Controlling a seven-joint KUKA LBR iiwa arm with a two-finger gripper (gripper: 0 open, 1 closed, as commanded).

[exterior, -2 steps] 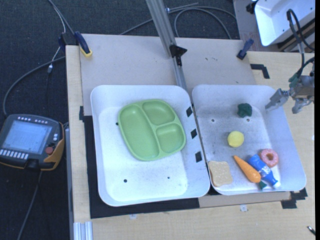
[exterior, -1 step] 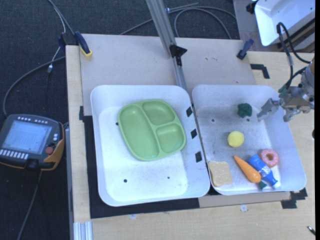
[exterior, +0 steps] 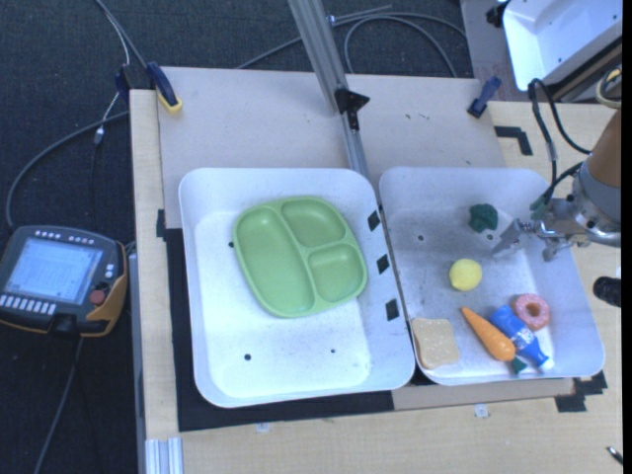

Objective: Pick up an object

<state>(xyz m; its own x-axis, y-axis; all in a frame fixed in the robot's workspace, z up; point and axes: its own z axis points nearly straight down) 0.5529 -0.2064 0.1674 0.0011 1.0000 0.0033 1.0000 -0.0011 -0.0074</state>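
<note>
The right bin (exterior: 568, 294) holds a dark green toy (exterior: 482, 216), a yellow ball (exterior: 466, 275), an orange carrot (exterior: 487, 333), a blue bottle (exterior: 520, 338), a pink donut (exterior: 533, 310) and a slice of bread (exterior: 435, 343). My gripper (exterior: 528, 244) hangs over the bin's right half, just right of the green toy and above-right of the yellow ball. It is open, with only bin floor showing between the fingers. The donut and bottle lie below it in the view.
The left bin (exterior: 212, 294) holds a green divided plate (exterior: 300, 255). A metal pole (exterior: 321, 42) slants down to the gap between the bins. A teach pendant (exterior: 54, 279) sits off the bench at left, and cables run behind.
</note>
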